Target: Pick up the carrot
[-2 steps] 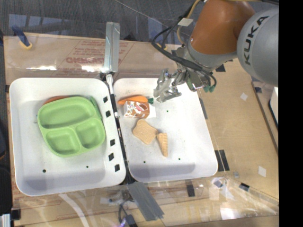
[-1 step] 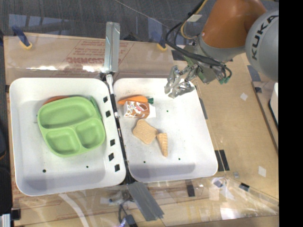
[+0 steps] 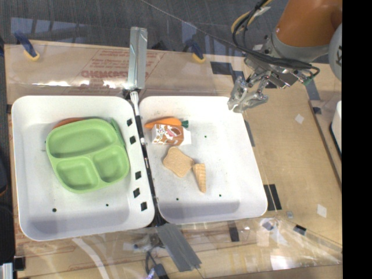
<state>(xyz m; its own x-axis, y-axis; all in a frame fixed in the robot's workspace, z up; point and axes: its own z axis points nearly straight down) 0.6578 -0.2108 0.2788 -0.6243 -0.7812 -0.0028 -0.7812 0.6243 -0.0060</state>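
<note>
Overhead, metal gripper (image 3: 244, 99) (grip state unclear) hangs apart from tapered orange carrot (image 3: 163, 122).

The arm enters from the upper right, its orange band (image 3: 308, 10) uppermost and the grey wrist below it, ringed by looping black cables (image 3: 250, 31). The hand (image 3: 244, 97) points down and to the left, its metallic fingers (image 3: 237, 100) hanging free with nothing between them.
</note>
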